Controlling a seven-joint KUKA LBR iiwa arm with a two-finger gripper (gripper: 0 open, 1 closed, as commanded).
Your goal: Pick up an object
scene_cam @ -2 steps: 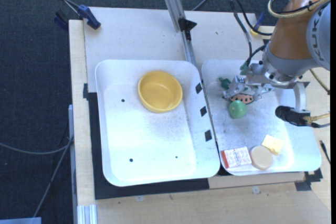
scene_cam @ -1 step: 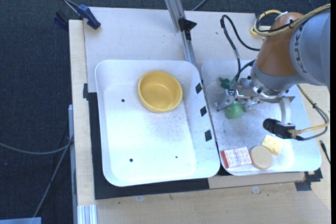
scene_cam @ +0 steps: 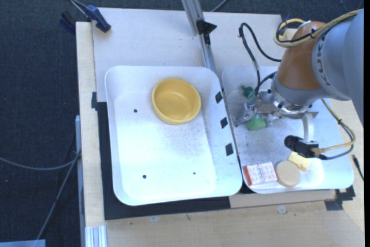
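tool point(scene_cam: 250, 114) low in right bin point(scene_cam: 329, 179), over green object point(scene_cam: 256, 122)

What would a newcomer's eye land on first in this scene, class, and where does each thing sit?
The yellow bowl stands out in the left bin, near its far edge. In the right bin, the grey arm's pincer hangs by a green object.
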